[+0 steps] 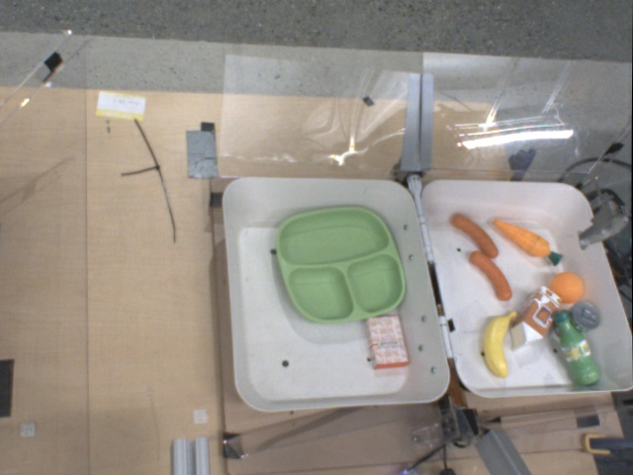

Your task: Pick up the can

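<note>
In the right bin [514, 194], a green bottle [578, 356] and a banana [495, 344] are seen nearest. Just behind the bottle, beside an orange [567, 287], what appears to be the small grey can [586, 316] is found. Farther back, the claw [601, 228] is glimpsed at the bin's right rim; whether it is open or closed cannot be told.

Bright, even light; glare on the clear plastic sheet [514, 135]; slightly soft.
</note>
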`<state>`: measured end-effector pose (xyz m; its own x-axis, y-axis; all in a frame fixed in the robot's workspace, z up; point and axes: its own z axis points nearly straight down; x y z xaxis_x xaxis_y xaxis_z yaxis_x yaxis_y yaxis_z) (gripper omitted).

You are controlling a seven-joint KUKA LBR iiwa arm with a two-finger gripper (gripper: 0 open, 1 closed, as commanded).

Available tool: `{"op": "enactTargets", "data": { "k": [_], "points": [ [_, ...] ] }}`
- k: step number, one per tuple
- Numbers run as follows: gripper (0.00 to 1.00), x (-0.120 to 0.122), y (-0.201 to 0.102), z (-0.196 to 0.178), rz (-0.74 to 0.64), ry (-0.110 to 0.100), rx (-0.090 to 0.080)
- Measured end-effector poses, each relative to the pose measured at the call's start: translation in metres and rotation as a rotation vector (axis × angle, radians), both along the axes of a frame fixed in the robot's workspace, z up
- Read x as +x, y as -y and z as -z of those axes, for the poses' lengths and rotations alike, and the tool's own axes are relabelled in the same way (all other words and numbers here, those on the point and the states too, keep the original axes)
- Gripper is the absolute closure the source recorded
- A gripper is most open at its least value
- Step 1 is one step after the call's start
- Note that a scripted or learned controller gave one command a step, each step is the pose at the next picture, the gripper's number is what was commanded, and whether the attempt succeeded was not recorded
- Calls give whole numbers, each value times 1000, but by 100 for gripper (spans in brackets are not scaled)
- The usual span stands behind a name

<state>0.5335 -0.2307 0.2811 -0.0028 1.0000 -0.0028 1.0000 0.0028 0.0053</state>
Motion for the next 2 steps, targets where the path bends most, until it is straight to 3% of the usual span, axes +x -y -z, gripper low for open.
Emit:
{"op": "enactTargets", "data": {
  "k": [1,2],
  "points": [
    [0,0,-7,99,274,-2,3],
    [0,-38,-19,146,730,29,2]
  ]
}}
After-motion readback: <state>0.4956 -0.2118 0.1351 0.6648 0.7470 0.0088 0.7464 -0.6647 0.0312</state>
